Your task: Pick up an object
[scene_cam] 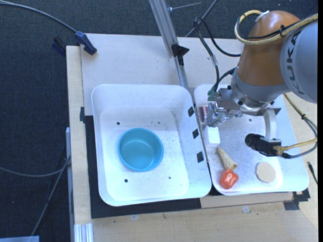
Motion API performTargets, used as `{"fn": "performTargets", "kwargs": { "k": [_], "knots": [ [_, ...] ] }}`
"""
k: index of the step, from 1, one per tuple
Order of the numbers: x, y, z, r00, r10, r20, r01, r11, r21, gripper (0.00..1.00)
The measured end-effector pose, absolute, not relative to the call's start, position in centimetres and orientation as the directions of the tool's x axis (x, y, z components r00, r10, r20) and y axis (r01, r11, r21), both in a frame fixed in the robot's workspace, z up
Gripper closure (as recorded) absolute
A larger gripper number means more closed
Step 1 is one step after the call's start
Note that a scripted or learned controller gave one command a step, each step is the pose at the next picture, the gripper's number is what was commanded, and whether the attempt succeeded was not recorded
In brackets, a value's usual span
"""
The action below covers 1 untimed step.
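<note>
Glossy red pepper [228,178] beside ridged tan cone [227,159] and flat beige disc [266,172]; gripper [214,116] state indiscernible.

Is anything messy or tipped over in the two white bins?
Nothing looks spilled or broken. The blue bowl sits upright in the left bin. In the right bin, an ice cream cone lies on its side next to a red toy pepper, with a round cookie nearby. The tool hovers over that bin's left edge.
</note>
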State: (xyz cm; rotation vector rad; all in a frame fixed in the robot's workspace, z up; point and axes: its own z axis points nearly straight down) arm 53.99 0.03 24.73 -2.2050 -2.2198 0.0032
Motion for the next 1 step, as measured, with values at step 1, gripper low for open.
{"fn": "performTargets", "kwargs": {
  "k": [1],
  "knots": [
    [53.23,6.27,24.94,-0.007,1.0,0.006,1.0,0.007,-0.012,1.0]
  ]
}}
